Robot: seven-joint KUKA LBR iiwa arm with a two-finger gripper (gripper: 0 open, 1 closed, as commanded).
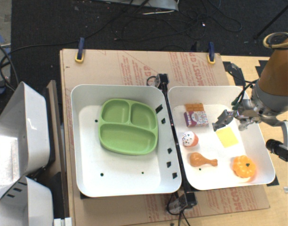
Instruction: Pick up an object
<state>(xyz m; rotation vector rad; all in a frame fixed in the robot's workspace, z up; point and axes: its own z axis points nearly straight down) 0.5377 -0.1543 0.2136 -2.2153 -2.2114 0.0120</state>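
Found in the left bin (83, 140): a green divided plate (129, 126). Found in the right bin (264, 140): a yellow square (228, 137), with a purple carton (196, 115) up-left of it, a spotted ball (188, 139) left, a drumstick toy (203, 160) below-left and a pumpkin (243, 166) below-right. Located the gripper (225, 119) just above the yellow square; could not tell whether open or closed, nor read the carton label or the red cardboard (134, 65) print.

Red printing ran across the brown board (191, 65) under the bins (upside down and too small), so nothing could be read.
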